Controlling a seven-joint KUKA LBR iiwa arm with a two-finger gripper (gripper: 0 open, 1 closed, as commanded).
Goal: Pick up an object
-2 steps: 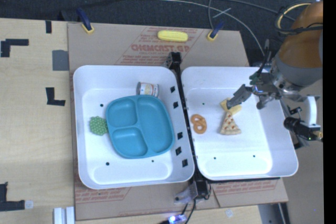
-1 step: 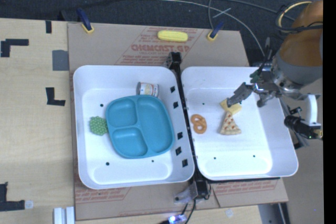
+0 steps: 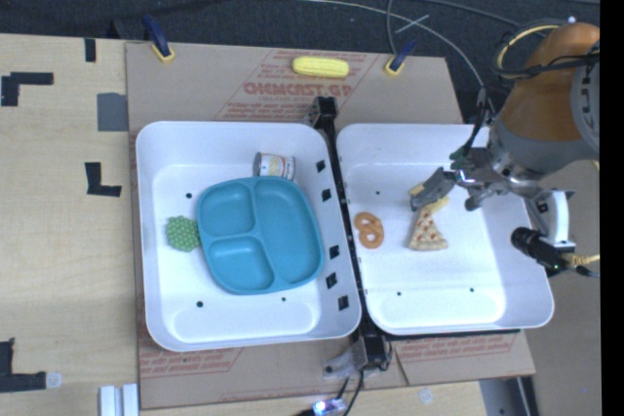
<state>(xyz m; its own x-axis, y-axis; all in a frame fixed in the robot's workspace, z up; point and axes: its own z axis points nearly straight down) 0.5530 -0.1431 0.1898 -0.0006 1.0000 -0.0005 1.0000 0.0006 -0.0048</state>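
In the right bin (image 3: 487, 302), the gripper (image 3: 436, 191) is hovering just above a pizza slice (image 3: 426, 233), its fingers (image 3: 429, 187) spread and pinching nothing. A pretzel (image 3: 369, 229) is lying left of the slice. A blue tray (image 3: 259, 236) is sitting in the left bin (image 3: 161, 307).

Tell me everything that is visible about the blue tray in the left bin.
The blue tray is a rounded rectangular dish, looking like smooth plastic, divided by raised ridges into three compartments, none holding anything. It lies flat and right side up on the floor of the left bin, turned at a slant to the bin's walls. A green bumpy object touches its left edge, and a small can lies just beyond its upper edge.
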